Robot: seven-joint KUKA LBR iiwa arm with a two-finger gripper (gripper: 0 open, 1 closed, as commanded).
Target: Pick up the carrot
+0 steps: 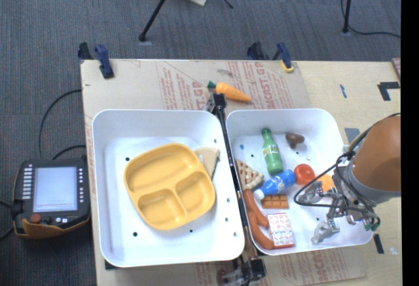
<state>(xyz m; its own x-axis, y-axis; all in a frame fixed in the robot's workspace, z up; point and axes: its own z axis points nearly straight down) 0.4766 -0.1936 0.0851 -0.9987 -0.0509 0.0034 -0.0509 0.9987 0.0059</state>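
Carrot [233, 91] lies outside both bins, on the bare table [327, 85] just above the seam where the left bin [105, 147] and the right bin [321, 118] meet, near the far edge. Its long axis runs left to right with a slight downward tilt, leafy green end to the left, orange taper to the right. Pincer [325, 231] hangs low over the right bin's near right corner, well apart from the carrot, which lies up and to the left of it across the whole bin. Nothing sits between its fingers; how wide they stand I cannot tell.
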